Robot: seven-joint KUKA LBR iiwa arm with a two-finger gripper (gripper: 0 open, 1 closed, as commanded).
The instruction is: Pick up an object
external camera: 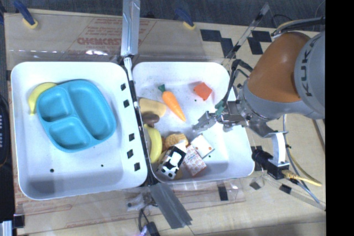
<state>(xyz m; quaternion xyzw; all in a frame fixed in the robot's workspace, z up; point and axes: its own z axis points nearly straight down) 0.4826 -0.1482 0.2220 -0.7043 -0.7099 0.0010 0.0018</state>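
The desk (pixel 72 27) carries two shallow white bins side by side, and the grey arm (pixel 287 80) with its orange band reaches in from the right over the right bin (pixel 166 72). The left bin (pixel 22 135) holds a blue divided plate (pixel 77 113) with a yellow banana-like piece (pixel 37 94) tucked against its far-left edge. In the right bin lie a banana (pixel 155 143), a brownish potato-like piece (pixel 152 109), a carrot (pixel 174 105), a small carton (pixel 194 162), a black-and-white cow-patterned toy (pixel 174 162), a cookie (pixel 176 140) and an orange block (pixel 203 90). The pincer (pixel 206 121) hangs low in the bin's middle with nothing visibly between its tips; whether it is released or clenched cannot be told. The carrot is probably the nearest candidate: it lies just left of and slightly beyond the pincer, its long axis running diagonally, green top toward the far left, tip pointing at the pincer.
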